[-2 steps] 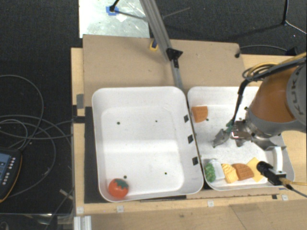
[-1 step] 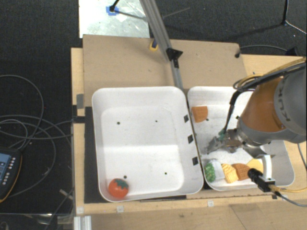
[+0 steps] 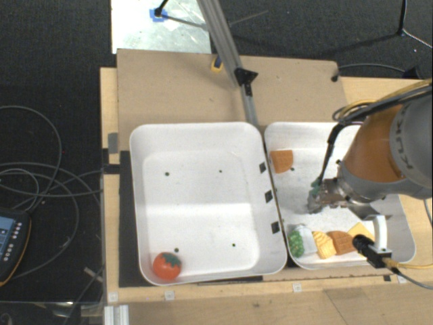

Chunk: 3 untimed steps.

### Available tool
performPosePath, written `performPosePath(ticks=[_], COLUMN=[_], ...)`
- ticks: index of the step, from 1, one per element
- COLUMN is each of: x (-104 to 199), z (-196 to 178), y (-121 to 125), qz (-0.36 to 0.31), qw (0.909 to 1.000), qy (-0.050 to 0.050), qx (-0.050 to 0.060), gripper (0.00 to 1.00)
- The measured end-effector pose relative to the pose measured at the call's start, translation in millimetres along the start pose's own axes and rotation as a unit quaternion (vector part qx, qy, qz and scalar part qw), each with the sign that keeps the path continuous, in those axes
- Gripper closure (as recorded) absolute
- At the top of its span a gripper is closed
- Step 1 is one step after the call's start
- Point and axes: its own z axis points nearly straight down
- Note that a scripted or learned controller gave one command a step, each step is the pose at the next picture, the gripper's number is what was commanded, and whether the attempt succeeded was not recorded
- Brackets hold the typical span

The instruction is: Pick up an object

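- Step: approach, nothing lifted yet. Gripper [image 3: 318,196] sits low in right bin [image 3: 298,135], mid-floor; can't tell its state, too small and dark to read.
- Candidates: orange block [image 3: 281,160] near back-left wall; green/yellow/brown toy pile [image 3: 326,242] at front wall; tomato [image 3: 166,265] in left bin [image 3: 196,131], front-left corner.
- Next: judge it needs a shift toward pile or block, then descend.
- Room: open floor around gripper; pile hugs front rim, so tight there.

Grey arm [image 3: 413,147], orange band, black cables, dark metal tool [image 3: 323,196]
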Motion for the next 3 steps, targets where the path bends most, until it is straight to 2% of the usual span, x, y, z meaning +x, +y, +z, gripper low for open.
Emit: performPosePath(ticks=[3], x=[-2], z=[-140], y=[18], qz=[-0.003], qw=[1.0000], qy=[-0.001], qx=[-0.002], gripper=[1.00])
